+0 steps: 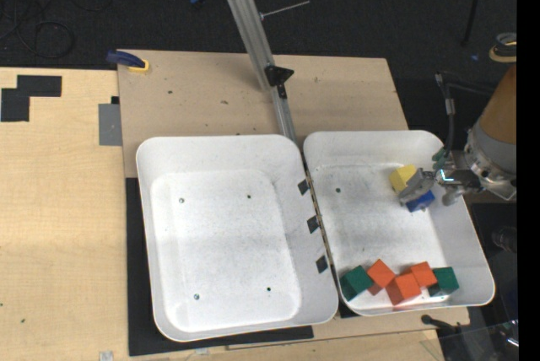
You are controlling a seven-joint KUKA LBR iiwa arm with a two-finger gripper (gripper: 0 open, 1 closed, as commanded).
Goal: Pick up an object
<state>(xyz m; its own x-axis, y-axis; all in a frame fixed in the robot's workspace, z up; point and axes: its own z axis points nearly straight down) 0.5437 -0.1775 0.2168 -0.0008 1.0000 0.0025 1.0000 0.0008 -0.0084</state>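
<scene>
- Two white bins: the left bin (224,241) well away from the claw (440,179), the right bin (371,207) beneath it.
- One yellow block (403,177) and one blue block (418,201), both just beside the claw.
- Two green blocks (356,280) and (445,278), with three orange blocks (380,273), (404,288), (423,273), clustered at the bin's near edge, well apart from the claw.

The robot's grey arm (494,150), an orange band (509,106) above its wrist, reaches in from the right edge of the camera view, its gripper (432,179) held low and pointing left, well toward the right side.
</scene>
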